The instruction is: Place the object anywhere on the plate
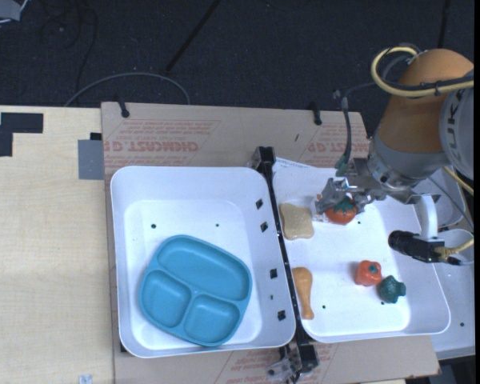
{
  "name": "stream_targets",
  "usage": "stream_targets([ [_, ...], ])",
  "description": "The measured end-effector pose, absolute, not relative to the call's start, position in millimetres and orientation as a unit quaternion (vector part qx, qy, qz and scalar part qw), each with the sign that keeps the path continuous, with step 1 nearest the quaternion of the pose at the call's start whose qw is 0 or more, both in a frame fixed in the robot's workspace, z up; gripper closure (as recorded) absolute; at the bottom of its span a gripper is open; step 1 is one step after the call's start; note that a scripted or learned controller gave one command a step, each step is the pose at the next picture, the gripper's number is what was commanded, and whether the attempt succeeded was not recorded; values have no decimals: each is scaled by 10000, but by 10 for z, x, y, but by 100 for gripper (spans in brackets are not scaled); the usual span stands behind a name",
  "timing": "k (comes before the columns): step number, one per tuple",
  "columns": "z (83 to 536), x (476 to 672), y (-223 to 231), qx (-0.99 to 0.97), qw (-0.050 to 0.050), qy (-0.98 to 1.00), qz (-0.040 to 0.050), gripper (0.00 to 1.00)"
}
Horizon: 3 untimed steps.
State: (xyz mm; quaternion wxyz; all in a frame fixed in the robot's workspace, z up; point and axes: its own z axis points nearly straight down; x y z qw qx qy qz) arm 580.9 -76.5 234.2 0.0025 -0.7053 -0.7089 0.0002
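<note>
Camera view: two white bins side by side on the desk [40,254]. Left bin [136,194] has a blue plate [194,290] with three compartments, sitting toward the near side of the bin. Right bin [420,314] holds the loose items. The arm [420,114] comes in from the right, orange band above the wrist, and the pincer [340,202] is low over the far part of the right bin. A red-orange tomato with a green top [342,212] sits right at the pincer tips, looks clamped between the fingers, partly hidden by the metal parts above it. Just left of it, near the divider between the bins, a pale beige bread-like piece [297,221] lies flat. Nearer the front, a tan, elongated piece [303,291] lies along the divider side. Toward the right side, a second small red-orange piece [368,273] and, touching or just beside it, a dark green piece [391,289]. The tomato is well apart from the plate, in the other bin. Cardboard sheet [192,134] lies under both bins.
</note>
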Motion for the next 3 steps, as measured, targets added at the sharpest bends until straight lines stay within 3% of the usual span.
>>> stream_targets([
  [1, 2266, 5595, -301, -7057, 29, -7085, 11, 100],
  [3, 2214, 5440, 676, -7055, 29, -7087, 17, 100],
])
